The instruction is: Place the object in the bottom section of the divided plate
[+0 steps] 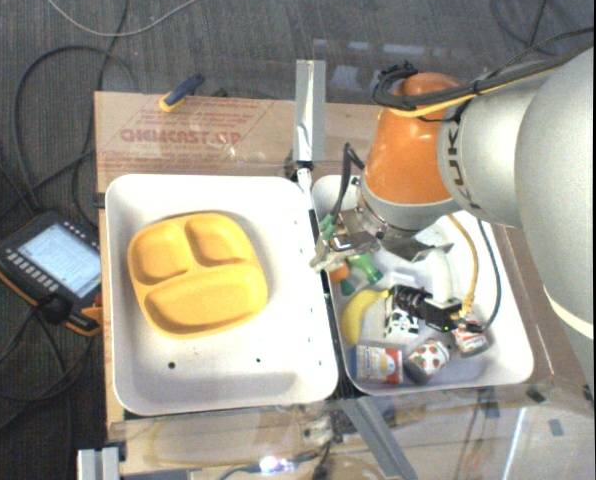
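While the arm (448, 158) hangs over the right bin (513, 363), we cannot tell how its jaws stand. We see the divided plate (198, 271) lying in the left bin (178, 378), well apart from the cluttered objects (408, 343) heaped in the right bin.

Bright, even light falls from above, washing the left white bin (218, 383) nearly to glare on its floor and rims. The yellow divided plate (198, 273) casts only a faint, soft shadow. The grey arm (538, 138) carries a broad sheen. The carpet at the top and left stays dim. Focus is slightly soft throughout, with fine grain
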### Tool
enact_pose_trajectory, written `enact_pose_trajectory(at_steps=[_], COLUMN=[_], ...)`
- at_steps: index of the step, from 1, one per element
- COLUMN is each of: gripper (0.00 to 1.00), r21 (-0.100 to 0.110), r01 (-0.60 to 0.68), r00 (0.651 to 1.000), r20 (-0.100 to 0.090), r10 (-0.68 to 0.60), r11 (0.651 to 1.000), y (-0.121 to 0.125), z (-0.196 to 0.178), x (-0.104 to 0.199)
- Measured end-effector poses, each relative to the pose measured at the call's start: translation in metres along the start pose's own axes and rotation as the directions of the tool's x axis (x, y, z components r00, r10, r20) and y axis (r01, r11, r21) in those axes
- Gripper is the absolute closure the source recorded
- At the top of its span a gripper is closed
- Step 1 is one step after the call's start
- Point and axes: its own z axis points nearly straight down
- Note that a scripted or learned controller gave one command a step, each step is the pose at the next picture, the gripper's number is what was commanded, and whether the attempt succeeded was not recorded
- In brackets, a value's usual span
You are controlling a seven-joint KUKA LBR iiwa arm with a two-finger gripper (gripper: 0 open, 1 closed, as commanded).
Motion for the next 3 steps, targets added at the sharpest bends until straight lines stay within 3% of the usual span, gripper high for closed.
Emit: enact_pose_trajectory(at_steps=[1, 2, 3], gripper=[1.00, 1.00, 1.00], r21=[-0.003, -0.020, -0.026], r01=[0.115, 0.241, 0.126], r00=[0.993, 0.970, 0.992], r20=[0.006, 0.010, 0.008], r10=[-0.115, -0.241, -0.126], r11=[0.993, 0.970, 0.992], y=[-0.005, -0.026, -0.037], z=[0.038, 0.091, 0.091], x=[0.039, 0.116, 0.134])
